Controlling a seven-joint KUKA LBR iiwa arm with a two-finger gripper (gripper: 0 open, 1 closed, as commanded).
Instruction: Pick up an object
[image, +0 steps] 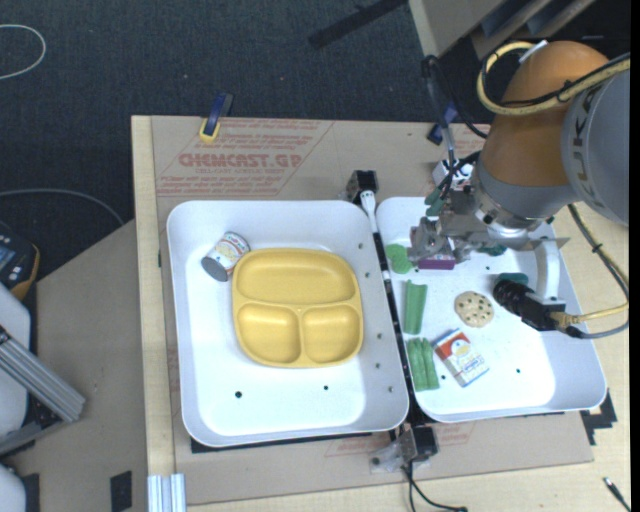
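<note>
**Desk:** Where does the gripper (437, 243) stand?

**Photographer:** Low over the far-left corner of the right bin (575, 385), the grey arm reaching in from the right. A small purple piece (437, 263) lies just under it, with a green piece (399, 259) beside that. Whether the tool is wide or narrow cannot be told; the wrist hides it, and nothing is plainly held.

**Desk:** And the other candidates?

**Photographer:** A green strip (414, 306) along the bin's left wall, another green strip (422, 362) nearer the front, a small red-and-white carton (462, 358) touching it, a round cookie (474, 308) mid-bin. The left bin (190, 300) carries a yellow divided tray (297, 305) and a small can (225, 255) on its side.

**Desk:** How would the purple piece handle?

**Photographer:** It looks light, rigid and smooth, so likely slippery. Taking it across its narrow sides, squarely centred, seems best; the green neighbour and the bin wall crowd the approach.
</note>
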